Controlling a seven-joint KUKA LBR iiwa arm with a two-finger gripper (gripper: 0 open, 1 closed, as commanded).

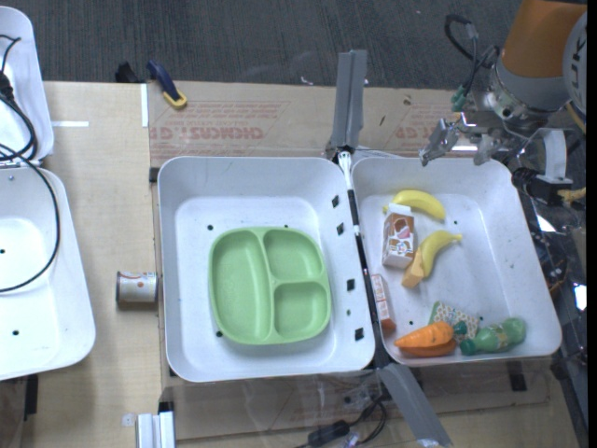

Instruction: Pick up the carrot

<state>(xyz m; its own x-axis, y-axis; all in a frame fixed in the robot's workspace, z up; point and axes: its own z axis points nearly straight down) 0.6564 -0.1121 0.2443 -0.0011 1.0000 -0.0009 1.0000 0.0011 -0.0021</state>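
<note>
Camera view: carrot [427, 338] lies crosswise, tip left

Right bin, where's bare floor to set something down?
In the shallow white right bin, bare floor lies right of the two yellow bananas, above the green toy. The near edge is crowded: orange carrot, green toy.

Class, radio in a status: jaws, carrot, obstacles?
Gripper open, holding nothing, above right bin's far edge. Carrot at near edge. Green toy beside it.
</note>
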